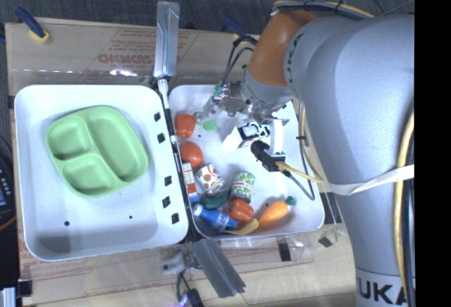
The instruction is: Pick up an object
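Grey iiwa arm [359, 108]: large smooth rounded casings, matte finish. Orange band [271, 48] above wrist, glossy. Partial white "UKA" lettering [384, 289] on lower link. Thin black cables [236, 63] looped beside wrist; yellow cable [406, 158] along outer casing; pale strap [366, 182] across link. Metallic wrist hardware, black-and-white marker tag [252, 132], black connector [268, 158].

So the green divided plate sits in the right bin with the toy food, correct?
Not quite. The camera view shows the green divided plate alone in the left bin; the toy food is piled in the right bin, along its near side.
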`<action>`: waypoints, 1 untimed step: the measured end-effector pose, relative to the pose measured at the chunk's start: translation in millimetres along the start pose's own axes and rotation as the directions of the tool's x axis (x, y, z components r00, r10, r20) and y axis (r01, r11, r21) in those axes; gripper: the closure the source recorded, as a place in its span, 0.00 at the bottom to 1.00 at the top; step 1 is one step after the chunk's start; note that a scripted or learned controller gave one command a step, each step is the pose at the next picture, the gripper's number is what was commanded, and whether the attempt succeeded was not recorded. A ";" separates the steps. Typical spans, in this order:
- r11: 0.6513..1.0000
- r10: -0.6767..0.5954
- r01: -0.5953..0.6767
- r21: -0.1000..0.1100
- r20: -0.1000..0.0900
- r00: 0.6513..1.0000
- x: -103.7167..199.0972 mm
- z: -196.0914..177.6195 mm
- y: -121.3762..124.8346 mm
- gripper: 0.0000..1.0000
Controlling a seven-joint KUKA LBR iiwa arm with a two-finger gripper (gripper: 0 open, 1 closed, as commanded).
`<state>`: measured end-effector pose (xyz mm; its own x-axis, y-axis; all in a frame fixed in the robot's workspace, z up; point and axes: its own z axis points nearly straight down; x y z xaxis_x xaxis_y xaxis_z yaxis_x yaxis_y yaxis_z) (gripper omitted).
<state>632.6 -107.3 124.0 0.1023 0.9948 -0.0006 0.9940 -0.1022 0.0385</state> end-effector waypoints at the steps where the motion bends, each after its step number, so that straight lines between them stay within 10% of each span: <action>1: 0.999 0.007 -0.007 0.035 -0.001 1.000 9.8 30.7 22.9 0.00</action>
<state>657.5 -100.1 94.2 0.1090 0.9940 0.0003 0.9940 -0.1090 0.0032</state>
